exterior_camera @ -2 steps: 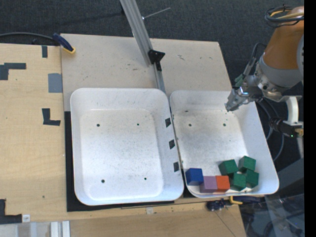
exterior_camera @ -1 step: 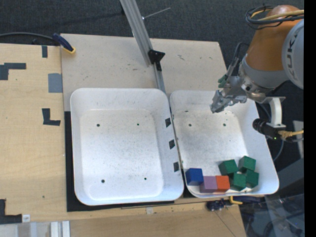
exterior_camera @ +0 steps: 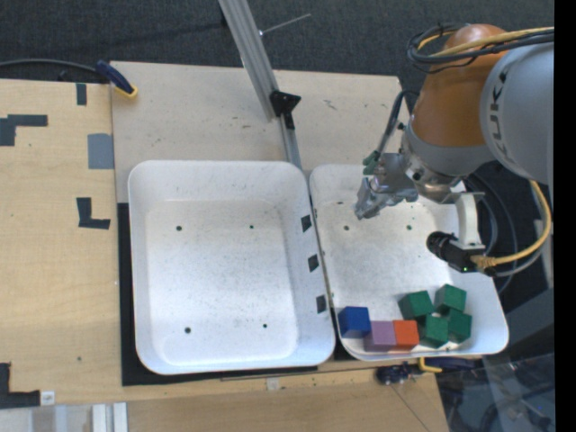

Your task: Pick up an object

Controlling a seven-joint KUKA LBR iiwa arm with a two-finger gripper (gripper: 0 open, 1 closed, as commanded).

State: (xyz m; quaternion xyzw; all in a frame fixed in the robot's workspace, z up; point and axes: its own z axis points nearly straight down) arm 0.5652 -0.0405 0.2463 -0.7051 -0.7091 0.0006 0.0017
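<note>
Tool [exterior_camera: 369, 207] hangs over the right bin's [exterior_camera: 378, 250] far-left part, can't tell its state, with the blocks [exterior_camera: 409, 320] clustered well apart toward that bin's near-right corner, blue block [exterior_camera: 355, 320] nearest.

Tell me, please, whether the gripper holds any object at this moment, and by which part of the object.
Nothing is held. The gripper hangs over the right bin, and the blocks lie apart from it at that bin's near end.
</note>
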